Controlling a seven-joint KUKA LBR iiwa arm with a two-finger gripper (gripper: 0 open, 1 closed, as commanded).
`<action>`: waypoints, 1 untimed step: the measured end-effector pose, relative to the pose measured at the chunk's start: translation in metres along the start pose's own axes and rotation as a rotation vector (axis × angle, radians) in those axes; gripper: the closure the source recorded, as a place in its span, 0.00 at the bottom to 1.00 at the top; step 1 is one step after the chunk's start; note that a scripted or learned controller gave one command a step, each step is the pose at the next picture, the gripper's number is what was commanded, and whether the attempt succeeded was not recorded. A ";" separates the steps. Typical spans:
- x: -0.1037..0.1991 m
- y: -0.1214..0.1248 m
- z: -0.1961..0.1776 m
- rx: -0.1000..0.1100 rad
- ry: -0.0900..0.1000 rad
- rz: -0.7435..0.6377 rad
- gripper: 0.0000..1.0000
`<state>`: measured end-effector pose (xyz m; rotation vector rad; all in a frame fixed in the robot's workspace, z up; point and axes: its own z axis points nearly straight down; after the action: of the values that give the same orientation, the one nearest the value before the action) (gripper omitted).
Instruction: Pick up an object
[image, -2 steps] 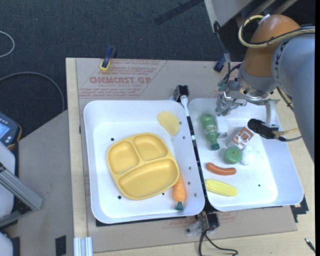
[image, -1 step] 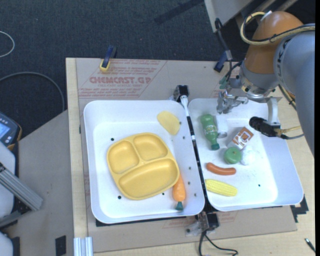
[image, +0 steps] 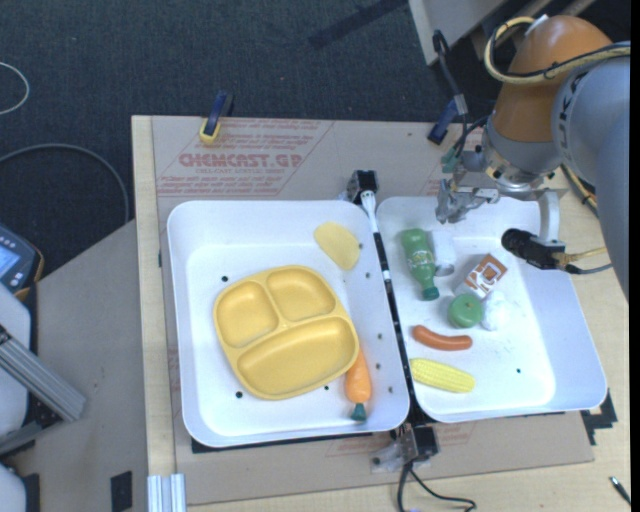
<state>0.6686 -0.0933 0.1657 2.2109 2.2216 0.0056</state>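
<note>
Desk covered with brown board, red print on it reading about "CHEMCAST G.P", smaller lines not legible. Grey arm with orange band reaching in from the right. Two shallow white bins side by side: left bin and right bin.

In the left bin, a large yellow divided plate with three compartments, lying flat near the middle. Beside its far right corner, a pale yellow chip-like piece. At the near right corner of the plate, an orange toy carrot with green tip, lying along the bin wall.

In the right bin, a green bottle lying on its side, pale label on it, writing too small to read. Just right of it, a small white and orange carton, print not legible. Below that, a round green piece touching a small white thing. Nearer the front, a red-orange sausage, then a yellow corn cob just below it.

Gripper hanging over the far left corner of the right bin, just above and right of the bottle's top end. Nothing seen between the fingers; cannot tell how far open, too small and blurred.
</note>
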 end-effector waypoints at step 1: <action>0.028 -0.081 -0.021 0.013 0.005 0.005 1.00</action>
<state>0.5877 -0.0661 0.1861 2.2254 2.2257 -0.0037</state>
